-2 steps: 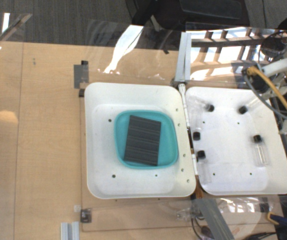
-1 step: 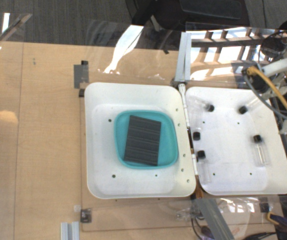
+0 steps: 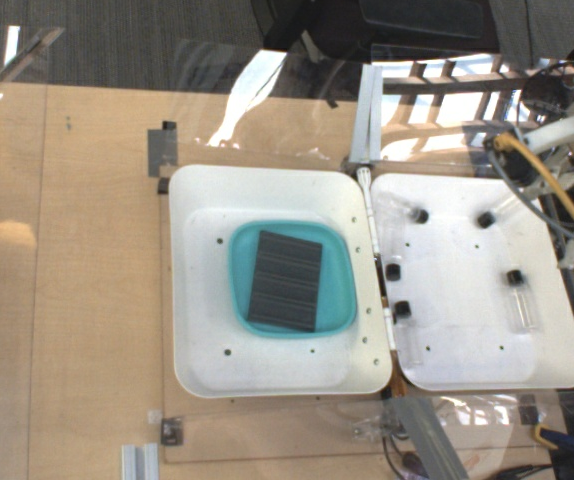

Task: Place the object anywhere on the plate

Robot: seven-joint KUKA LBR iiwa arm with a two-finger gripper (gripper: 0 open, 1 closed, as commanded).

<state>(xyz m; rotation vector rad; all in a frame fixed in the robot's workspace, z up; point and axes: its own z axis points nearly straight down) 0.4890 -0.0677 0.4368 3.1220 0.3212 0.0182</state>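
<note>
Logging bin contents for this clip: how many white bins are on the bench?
2. The left bin holds a teal plate with a dark ridged block lying on it. The right bin sits beside it, their inner edges meeting.

Two white bins side by side on wooden bench; right bin perhaps bare.

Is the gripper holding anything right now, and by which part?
Cannot be told. The dark ribbed block lies flat on the teal plate in the left bin, with nothing gripping it.
</note>
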